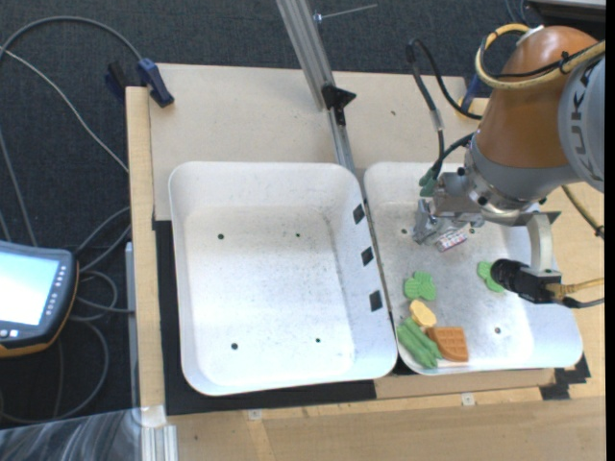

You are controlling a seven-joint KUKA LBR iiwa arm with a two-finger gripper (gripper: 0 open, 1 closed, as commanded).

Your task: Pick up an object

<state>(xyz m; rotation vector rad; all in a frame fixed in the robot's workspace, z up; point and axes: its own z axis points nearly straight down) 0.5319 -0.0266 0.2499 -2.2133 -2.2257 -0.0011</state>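
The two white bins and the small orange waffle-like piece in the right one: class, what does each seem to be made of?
The two white bins: probably moulded plastic, matt and speckled with dark flecks, with rounded corners and a raised rim. The orange waffle-like piece: likely soft plastic or rubber toy food, given its even colour and ridged grid surface; the view leaves that open.

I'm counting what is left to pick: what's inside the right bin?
The right bin holds a round green piece, a yellow piece, a long green piece, an orange block and another green piece, partly covered. The arm hides the bin's far end.
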